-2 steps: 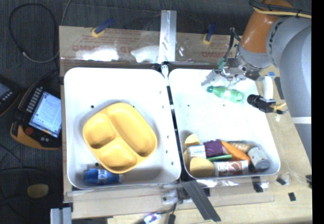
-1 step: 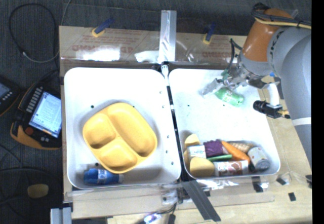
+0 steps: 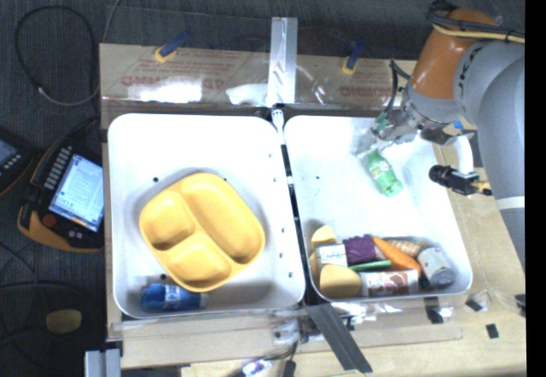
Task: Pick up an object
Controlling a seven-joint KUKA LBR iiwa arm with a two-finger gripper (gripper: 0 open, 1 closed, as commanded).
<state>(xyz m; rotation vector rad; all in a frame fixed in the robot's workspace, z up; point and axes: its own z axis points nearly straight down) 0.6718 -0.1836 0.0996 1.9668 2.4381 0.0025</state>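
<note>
My gripper [image 3: 386, 130] hangs over the far right part of the right bin [image 3: 333, 162], under the orange-banded wrist. A small green bottle [image 3: 383, 173] lies on the bin floor just in front of it, its cap end pointing toward the gripper. Whether the gripper touches the bottle cannot be told. Along the right bin's front wall lies a heap: yellow pieces [image 3: 328, 258], a purple item [image 3: 362, 247], an orange carrot [image 3: 393, 252], a small can [image 3: 435, 265] and a lying bottle [image 3: 386, 283].
In the left bin [image 3: 136, 145] sits a yellow divided plate [image 3: 202, 230], with a blue object [image 3: 169, 297] at the front wall. The arm's grey body [image 3: 499, 128] stands over the right edge. A handheld pendant [image 3: 66, 194] lies on the floor to the left.
</note>
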